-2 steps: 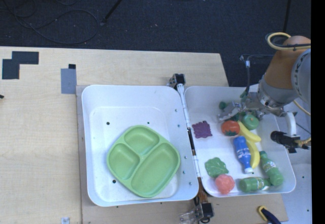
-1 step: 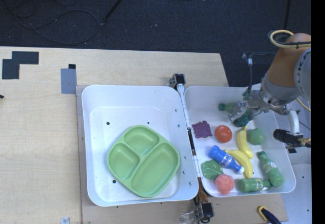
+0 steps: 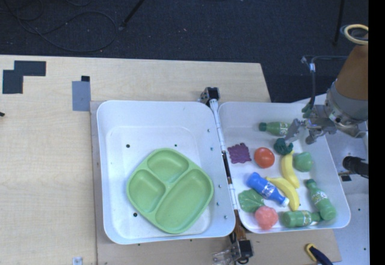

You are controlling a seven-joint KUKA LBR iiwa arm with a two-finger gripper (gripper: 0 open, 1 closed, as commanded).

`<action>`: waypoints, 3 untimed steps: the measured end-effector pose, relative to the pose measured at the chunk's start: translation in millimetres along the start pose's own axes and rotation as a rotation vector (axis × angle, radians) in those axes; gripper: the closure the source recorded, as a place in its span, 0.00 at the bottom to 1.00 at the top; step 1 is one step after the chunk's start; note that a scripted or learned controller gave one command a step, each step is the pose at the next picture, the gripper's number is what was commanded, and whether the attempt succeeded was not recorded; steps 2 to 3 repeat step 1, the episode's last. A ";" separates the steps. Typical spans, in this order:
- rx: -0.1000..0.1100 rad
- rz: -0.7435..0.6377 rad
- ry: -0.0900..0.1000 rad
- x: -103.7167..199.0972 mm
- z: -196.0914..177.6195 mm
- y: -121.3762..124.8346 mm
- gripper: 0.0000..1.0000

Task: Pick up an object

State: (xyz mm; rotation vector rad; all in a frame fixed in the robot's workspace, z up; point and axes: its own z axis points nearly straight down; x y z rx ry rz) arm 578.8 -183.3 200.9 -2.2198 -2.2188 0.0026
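Note:
The right bin (image 3: 337, 164) holds several toy foods: a red tomato (image 3: 264, 157), purple grapes (image 3: 239, 152), a banana (image 3: 287, 167), a blue bottle (image 3: 265, 188), a pink fruit (image 3: 265, 217) and a green bottle (image 3: 274, 128). My gripper (image 3: 304, 132) hangs over the bin's upper right part, fingers spread and nothing between them. A dark green round piece (image 3: 283, 146) lies just below and left of the fingertips, apart from them. The green bottle lies to the gripper's left.
The left bin (image 3: 114, 137) carries a light green divided plate (image 3: 171, 190). More green pieces (image 3: 302, 161) and a second green bottle (image 3: 320, 201) crowd the right bin's lower right. A clamp (image 3: 210, 95) sits where the bins meet at the back.

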 end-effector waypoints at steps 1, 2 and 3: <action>0.002 -0.001 0.001 61.2 -51.5 -95.2 1.00; 0.002 -0.001 0.001 61.2 -51.5 -95.2 1.00; 0.002 -0.001 0.001 61.2 -51.5 -95.2 1.00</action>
